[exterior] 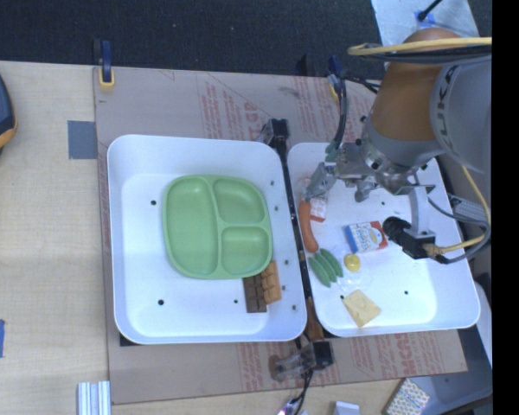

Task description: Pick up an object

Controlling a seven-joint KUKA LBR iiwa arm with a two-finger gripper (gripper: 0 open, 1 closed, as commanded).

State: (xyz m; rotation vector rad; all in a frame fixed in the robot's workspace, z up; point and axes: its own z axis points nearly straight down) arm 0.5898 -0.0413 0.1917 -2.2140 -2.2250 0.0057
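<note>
Cheese [361, 307] lay at the tool's [322, 182] six o'clock, sausage [307, 226] just below it; I cannot tell the tool's state.

A single fixed camera looks down on the desk [43, 232] from above at a slant, far enough back to take in both white bins whole. The left bin [130, 232] lies near the middle of the view. The right bin [432, 305] sits just beside it, where the arm [424, 102] reaches in.
</note>
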